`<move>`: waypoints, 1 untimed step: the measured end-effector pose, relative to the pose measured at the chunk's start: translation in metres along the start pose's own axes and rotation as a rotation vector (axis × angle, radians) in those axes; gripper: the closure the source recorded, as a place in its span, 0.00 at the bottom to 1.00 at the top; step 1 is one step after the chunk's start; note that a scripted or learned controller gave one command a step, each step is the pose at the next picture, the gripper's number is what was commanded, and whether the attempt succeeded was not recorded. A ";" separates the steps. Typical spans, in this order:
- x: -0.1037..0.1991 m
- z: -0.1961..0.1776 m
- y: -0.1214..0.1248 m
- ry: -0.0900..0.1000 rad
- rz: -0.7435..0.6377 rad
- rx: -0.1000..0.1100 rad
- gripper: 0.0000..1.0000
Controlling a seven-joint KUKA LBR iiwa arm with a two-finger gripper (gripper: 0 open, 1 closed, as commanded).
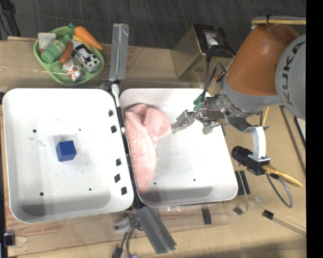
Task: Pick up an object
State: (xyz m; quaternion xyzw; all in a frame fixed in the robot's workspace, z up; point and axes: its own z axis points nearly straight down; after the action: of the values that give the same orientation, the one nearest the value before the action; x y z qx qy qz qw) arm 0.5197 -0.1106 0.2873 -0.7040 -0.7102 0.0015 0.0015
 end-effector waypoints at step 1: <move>-0.022 -0.048 0.026 -0.002 0.134 -0.002 0.00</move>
State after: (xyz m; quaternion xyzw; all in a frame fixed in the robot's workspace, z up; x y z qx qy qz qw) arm 0.5462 -0.1323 0.3353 -0.7501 -0.6614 0.0016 0.0001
